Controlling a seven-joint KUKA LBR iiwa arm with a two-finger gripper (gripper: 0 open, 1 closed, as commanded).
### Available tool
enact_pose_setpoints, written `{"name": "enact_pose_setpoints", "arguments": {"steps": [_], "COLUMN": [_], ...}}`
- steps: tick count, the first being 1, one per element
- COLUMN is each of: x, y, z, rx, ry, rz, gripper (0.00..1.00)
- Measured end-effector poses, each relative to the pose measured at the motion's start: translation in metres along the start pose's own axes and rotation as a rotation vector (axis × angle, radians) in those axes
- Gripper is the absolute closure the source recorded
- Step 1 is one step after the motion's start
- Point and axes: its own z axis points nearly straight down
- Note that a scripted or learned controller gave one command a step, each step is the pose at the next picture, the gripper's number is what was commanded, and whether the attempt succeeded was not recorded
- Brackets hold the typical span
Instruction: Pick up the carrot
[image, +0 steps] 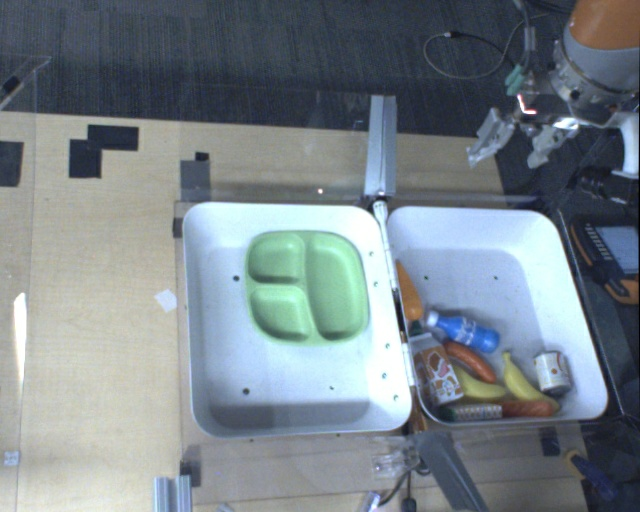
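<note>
Carrot lies in the right bin, a slim orange shape pressed lengthwise against the left wall, right beside the divider between the two bins. Just below it sits a small bottle with a blue cap, and further toward the near corner the clutter thickens: a reddish-orange pepper-like piece, a banana, a small printed carton and a metal can, all crowded together. The left bin holds a green sectioned plate and nothing I'd worry about. Up at the far right, well above and beyond the bins, the claw hangs with its two fingers spread apart and nothing between them, so the whole approach is yet to be made. From where I stand, the trouble is that wall: with the carrot hugging it, one finger may have no room to slip down on that side and could strike the rim or ride up onto the carrot instead. A second risk is mistaken identity, since the pepper-like piece is nearly the same colour. A descent aimed too low along the carrot could also nudge the bottle.
</note>
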Motion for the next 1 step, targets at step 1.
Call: {"name": "enact_pose_setpoints", "arguments": {"steps": [1], "x": [0.0351], "y": [0.0104], "z": [0.1732], "rx": [0.006], "ry": [0.001], "rz": [-0.015], "gripper": [0.00]}}
